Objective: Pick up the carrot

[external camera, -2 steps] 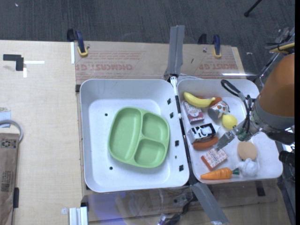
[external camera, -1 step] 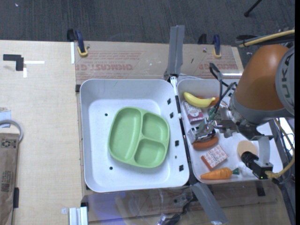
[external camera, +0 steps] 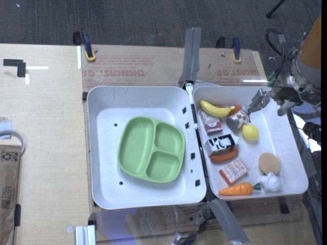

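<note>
The carrot, orange with a green top at its right end, lies along the front wall of the right bin. My gripper hangs over the back right part of that bin, far from the carrot. Its two fingers stand apart, open, with nothing between them. The left fingertip is close to a small red and white item.
The right bin also holds a banana, a lemon, a red packet, a black and white box, a sausage, a red carton, a tan disc and a white lump beside the carrot's top. A green divided plate sits in the left bin.
</note>
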You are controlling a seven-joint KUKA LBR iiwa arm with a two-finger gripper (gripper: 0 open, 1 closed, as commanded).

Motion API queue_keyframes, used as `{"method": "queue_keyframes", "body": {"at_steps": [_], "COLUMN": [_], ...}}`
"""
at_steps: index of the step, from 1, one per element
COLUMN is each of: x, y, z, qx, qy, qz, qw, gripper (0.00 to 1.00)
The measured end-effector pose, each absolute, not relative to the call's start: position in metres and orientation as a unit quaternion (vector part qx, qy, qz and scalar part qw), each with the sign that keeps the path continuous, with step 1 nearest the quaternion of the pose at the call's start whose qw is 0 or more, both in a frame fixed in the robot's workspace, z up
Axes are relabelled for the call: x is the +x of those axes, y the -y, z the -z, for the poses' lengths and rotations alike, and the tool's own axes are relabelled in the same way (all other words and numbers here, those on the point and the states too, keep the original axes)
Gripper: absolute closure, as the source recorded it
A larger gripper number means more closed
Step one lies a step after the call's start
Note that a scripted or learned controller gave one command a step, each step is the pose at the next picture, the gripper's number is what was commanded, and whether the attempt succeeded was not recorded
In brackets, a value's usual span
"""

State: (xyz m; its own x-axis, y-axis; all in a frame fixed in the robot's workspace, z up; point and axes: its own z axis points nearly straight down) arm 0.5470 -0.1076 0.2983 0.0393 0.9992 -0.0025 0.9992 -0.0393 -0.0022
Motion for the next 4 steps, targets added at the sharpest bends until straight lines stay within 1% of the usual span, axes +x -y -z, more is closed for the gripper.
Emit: {"method": "queue_keyframes", "body": {"at_steps": [1,2,3,4], "x": [0.659,0.632,0.65,0.619], "y": [0.057,0.106,0.066,0.073], "z": [-0.207,-0.273,-0.228,-0.192], "qx": [0.634,0.386,0.446,0.415], "qy": [-0.774,-0.923,-0.895,-0.91], "qz": [0.0011,0.0004,0.0005,0.0003], "qw": [0.0,0.002,0.0,0.0], "gripper": [0.0,0.0,0.0,0.0]}}
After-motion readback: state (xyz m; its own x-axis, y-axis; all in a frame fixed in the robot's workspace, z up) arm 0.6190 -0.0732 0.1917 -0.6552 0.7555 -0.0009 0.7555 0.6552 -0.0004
